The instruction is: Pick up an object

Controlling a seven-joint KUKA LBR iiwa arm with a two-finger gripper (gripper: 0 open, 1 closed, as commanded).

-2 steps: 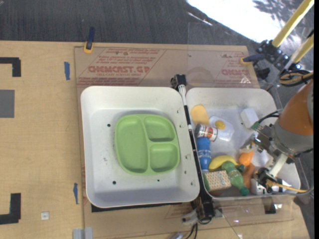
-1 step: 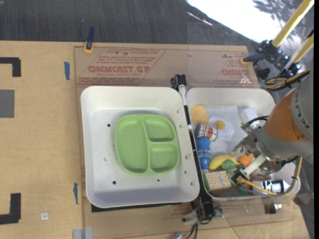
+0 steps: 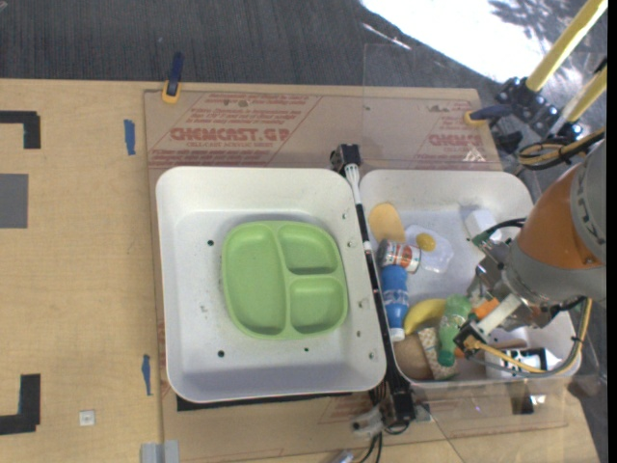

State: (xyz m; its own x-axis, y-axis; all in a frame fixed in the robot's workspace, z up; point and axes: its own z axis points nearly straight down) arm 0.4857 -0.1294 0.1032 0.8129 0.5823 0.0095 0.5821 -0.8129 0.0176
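- Bench (image 3: 87,258): a tan board carrying two shallow white bins side by side, with a clear sheet taped down beneath them.
- Left bin (image 3: 183,258): holds a green divided plate (image 3: 284,280), lying flat near the middle of the bin, three compartments facing up.
- Right bin (image 3: 448,186): holds a cluster of small objects along its left and near sides.
- Objects in the right bin: a blue bottle (image 3: 393,292) lies along the left wall; a small can with a red label (image 3: 399,256) rests just above it; an orange-tan rounded item (image 3: 387,222) sits further back; a yellow banana (image 3: 425,314) lies beside the bottle; a green crumpled item (image 3: 451,334) and a brownish round item (image 3: 415,355) sit in the near corner.
- Arm (image 3: 564,234): grey with an orange band, reaching in from the right, low over the right bin.
- Gripper (image 3: 474,328): down among the objects, just beside or touching the green crumpled item; whether its fingers are spread or closed cannot be told, as the clutter hides them.
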